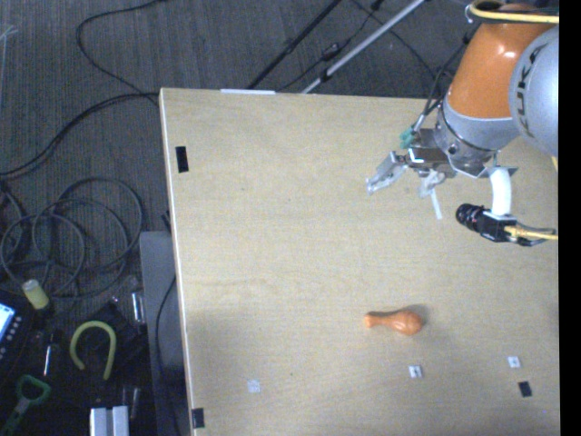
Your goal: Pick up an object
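A dark grey carpeted floor surrounds the bench, with black cables [82, 216] looping across it on the left and thin metal poles [381, 21] running slantwise near the top. At the lower left lie some small tools, among them a yellow-green hook-shaped piece [93, 341]. The bench top [272, 243] is a pale tan, wood-coloured board, with a few small black and white markers [182, 159] stuck on it near the edges and the lower right. The arm [504, 80], orange and grey, comes in from the upper right, and its gripper [404, 178] hangs over the upper right part of the board; its two fingers [381, 180] are spread apart with nothing between them. A small orange object [396, 322], shaped like a little gourd or drumstick, lies flat on the board in the lower right part, well apart from the gripper and below it in the view. Its long axis runs nearly left to right, tilted slightly, with the narrow end pointing to the view's left and the rounder, thicker end to the right.
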